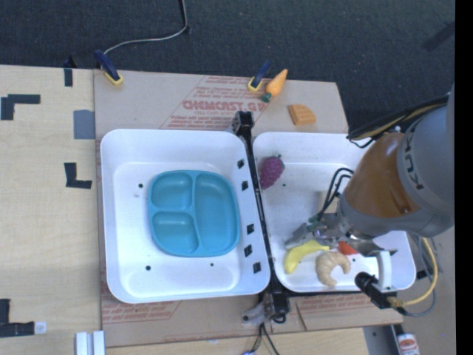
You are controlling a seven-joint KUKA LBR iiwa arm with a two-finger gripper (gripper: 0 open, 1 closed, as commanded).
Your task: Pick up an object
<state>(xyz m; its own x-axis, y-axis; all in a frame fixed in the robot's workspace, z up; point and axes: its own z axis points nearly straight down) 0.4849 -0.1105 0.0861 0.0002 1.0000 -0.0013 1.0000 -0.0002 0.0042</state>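
Note:
My gripper [309, 232] hangs low in the right bin [295, 148], just above a yellow banana [301, 256]. A tan croissant [332, 267] lies right of the banana, and a small red-orange piece [347, 249] peeks out beside the wrist. A bunch of purple grapes [271, 170] rests at the bin's left wall, well clear of the gripper. The arm's orange band and grey body cover the right part of this bin. I see nothing lifted off the bin floor.
The left bin [118, 198] holds a blue divided plate [194, 213]. Outside the bins, on the cardboard, lie an orange carrot [276, 83] and a tan cracker [301, 115]. A black clamp ridge [251, 198] divides the two bins.

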